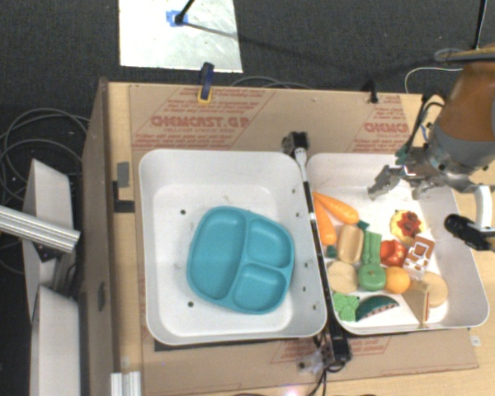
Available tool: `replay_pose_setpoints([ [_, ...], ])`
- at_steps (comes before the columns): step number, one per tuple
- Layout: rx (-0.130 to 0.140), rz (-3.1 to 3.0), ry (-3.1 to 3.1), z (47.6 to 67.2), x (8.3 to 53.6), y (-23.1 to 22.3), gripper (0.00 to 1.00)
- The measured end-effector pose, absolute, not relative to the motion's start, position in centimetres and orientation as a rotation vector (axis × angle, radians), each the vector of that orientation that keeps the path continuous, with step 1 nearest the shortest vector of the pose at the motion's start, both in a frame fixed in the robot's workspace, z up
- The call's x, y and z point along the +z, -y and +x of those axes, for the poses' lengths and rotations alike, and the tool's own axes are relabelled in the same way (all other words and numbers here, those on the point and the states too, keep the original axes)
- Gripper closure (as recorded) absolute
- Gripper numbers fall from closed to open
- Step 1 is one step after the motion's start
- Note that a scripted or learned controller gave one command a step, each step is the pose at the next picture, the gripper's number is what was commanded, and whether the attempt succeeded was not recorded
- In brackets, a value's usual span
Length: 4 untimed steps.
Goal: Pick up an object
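Jaws (403, 180): we are seeing them spread apart, gripping nothing, hanging over the right bin's (346, 167) bare far end.
Toy food: lying heaped in that bin, carrot (338, 207) nearest.
Progress: we are judging nothing lifted yet; descent, grip and lift remain.

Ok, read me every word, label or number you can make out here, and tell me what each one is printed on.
"CHEMCAST GP": red print on the brown sheet under the bins, left repeat.
Same print at right: partly hidden, too blurred to read in full.
Small patterned card in the right bin: markings too small to read.
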State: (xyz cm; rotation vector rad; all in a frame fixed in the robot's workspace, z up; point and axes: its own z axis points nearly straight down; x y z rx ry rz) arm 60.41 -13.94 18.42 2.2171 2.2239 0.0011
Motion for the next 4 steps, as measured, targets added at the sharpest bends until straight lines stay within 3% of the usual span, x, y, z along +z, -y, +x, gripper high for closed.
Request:
replay_pose_setpoints([
  [1,-0.003,2.226,-2.222,54.3,8.0,14.4,0.0],
  [2,-0.001,2.222,-2.223,52.0,8.4,13.5,0.0],
  [3,0.004,2.218,-2.219,52.2,9.5,13.6,1.0],
  [4,0.017,2.201,-2.232,55.2,19.0,5.2,1.0],
])
